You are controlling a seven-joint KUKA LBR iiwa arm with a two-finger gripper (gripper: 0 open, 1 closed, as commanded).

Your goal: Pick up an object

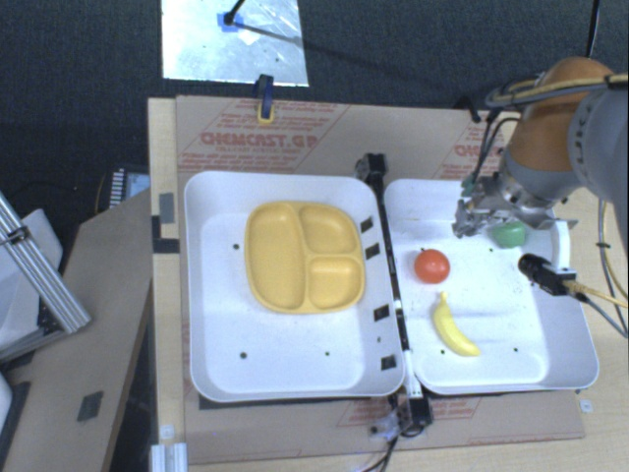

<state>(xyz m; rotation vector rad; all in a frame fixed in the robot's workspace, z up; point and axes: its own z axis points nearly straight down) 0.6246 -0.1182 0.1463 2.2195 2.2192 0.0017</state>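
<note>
The right bin (511, 362) holds a red tomato-like ball (431, 265), a yellow banana (454, 328) nearer the front, and a green object (510, 233) at the back right. My gripper (479, 216) hangs low over the back of this bin, right beside the green object and partly covering it. The ball lies a little to the gripper's front left. I see nothing held between the fingers.
A yellow divided plate (303, 257) lies in the left bin (226, 362). A black divider strip (386, 264) runs between the two bins. Cardboard (295, 131) lies under the bins, and a shiny metal sheet (234, 28) sits at the back.
</note>
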